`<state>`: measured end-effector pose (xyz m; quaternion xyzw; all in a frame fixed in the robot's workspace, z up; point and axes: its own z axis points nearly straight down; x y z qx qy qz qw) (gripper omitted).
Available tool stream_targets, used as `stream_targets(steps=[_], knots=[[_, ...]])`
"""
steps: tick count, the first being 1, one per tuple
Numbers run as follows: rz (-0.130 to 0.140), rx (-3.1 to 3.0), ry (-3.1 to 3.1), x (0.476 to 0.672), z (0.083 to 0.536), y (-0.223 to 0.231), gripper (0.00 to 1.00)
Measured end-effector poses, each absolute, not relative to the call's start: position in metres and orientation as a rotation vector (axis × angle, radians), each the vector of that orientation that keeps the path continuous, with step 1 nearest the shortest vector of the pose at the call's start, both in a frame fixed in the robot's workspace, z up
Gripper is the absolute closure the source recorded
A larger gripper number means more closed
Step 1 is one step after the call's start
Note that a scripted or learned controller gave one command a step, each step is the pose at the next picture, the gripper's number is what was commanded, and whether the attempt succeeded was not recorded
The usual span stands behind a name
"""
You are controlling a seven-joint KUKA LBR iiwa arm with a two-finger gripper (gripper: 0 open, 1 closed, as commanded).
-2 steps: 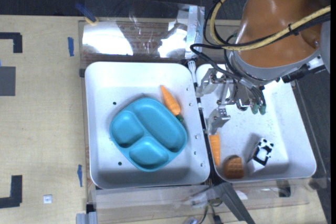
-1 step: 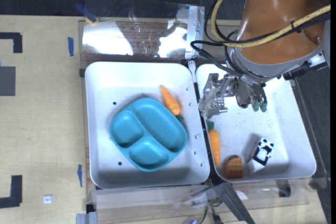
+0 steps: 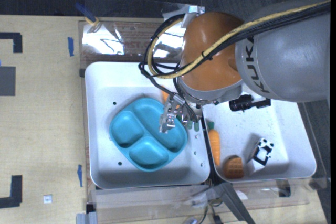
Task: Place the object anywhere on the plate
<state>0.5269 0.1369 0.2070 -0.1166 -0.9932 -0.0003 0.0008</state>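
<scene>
So my arm (image 3: pixel 283 55) is hogging most of the shot, reaching over the two bins. The left bin (image 3: pixel 97 113) sits under my gripper (image 3: pixel 169 122), and the right bin (image 3: pixel 283 123) is off to its right. The blue plate (image 3: pixel 128 131) has three compartments and lies right below the gripper, spreading out to its left.

Honestly I can't tell if the gripper is apart or together, and I can't make out anything clamped in it. It's too small and cluttered with cables.

My guess for the object is the carrot (image 3: pixel 214 148). It lies down and to the right of the gripper, in the right bin along the wall between the bins, green top toward the gripper. It looks like a toy, so probably light, stiff and a bit slick. I'd grab it across the thick middle, not the tapered tip.

A brown lump (image 3: pixel 234 166) touches its far end, so that end is tight. A black-and-white toy (image 3: pixel 262 152) sits further right.

The bin floors are smooth white and the plate has plenty of landing room.
</scene>
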Motion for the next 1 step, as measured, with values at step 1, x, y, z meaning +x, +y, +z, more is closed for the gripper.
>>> stream_targets(steps=[1], knots=[[-0.001, -0.322, -3.123, 0.4787, 0.1701, 0.1554, 1.00]])
